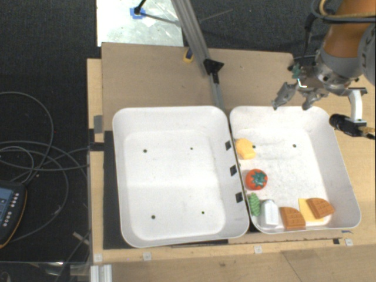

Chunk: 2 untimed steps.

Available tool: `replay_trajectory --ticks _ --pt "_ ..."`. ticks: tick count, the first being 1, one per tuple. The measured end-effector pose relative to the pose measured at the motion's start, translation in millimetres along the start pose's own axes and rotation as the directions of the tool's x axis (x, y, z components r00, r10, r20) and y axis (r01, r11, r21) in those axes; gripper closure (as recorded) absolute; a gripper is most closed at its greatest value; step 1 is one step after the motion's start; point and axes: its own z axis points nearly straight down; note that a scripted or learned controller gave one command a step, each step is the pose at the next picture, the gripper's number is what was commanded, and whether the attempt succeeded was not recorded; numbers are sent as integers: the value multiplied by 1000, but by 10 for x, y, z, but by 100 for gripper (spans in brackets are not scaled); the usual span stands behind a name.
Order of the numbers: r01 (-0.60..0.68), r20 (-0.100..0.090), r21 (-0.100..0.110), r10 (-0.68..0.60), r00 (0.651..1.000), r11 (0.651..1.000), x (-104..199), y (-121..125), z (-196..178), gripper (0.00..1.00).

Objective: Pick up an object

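Overhead, the gripper (292,100) hangs above the right bin's (338,151) far rim, jaws spread and holding nothing. Along that bin's near edge lie a yellow block topped with brown (316,209), a silver can (269,212), a round red tomato (256,179) and a yellow lump (245,148).

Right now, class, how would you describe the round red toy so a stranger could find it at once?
Start at the right-hand white bin. Follow its left wall to the round red tomato-like toy, between a yellow piece and a green one. It alone is red.
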Motion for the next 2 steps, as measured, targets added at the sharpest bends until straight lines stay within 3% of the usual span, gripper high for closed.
replay_trajectory --ticks 1,2 --pt "2 2 -4 -2 1000 1000 -1 7 -28 0" --pt "-3 1 0 3 1000 1000 -4 -95 493 0"
